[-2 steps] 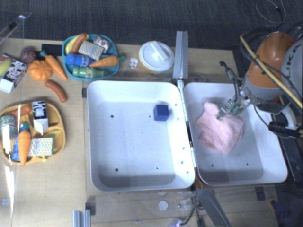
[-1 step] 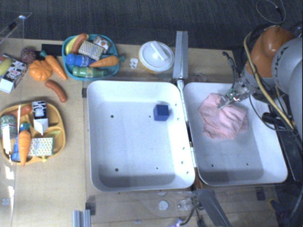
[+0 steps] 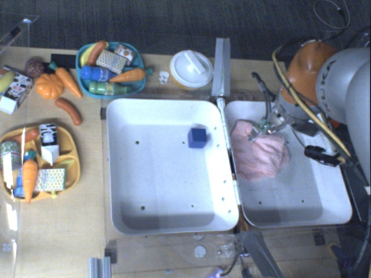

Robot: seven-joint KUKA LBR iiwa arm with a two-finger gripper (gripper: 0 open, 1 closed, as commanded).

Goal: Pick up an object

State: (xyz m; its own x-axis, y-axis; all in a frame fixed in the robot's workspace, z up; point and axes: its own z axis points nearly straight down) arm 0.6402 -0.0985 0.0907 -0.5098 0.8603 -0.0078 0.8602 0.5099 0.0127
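Note:
A crumpled pink cloth [image 3: 259,153] lies in the left half of the right bin [image 3: 313,204]. A small blue cube [image 3: 197,137] rests in the left bin [image 3: 156,184], near its upper right. My gripper [image 3: 265,127] hangs over the top edge of the pink cloth, its tips touching or just above the fabric. The grey arm with its orange band comes in from the upper right and hides the bin's far right corner.
A white lidded bowl [image 3: 191,68] stands behind the bins. Toy foods fill a blue basket [image 3: 110,68] and a yellow tray [image 3: 37,164] at the left, with loose carrots and a small pumpkin [image 3: 48,86] between them. Cables run along the right bin's right side.

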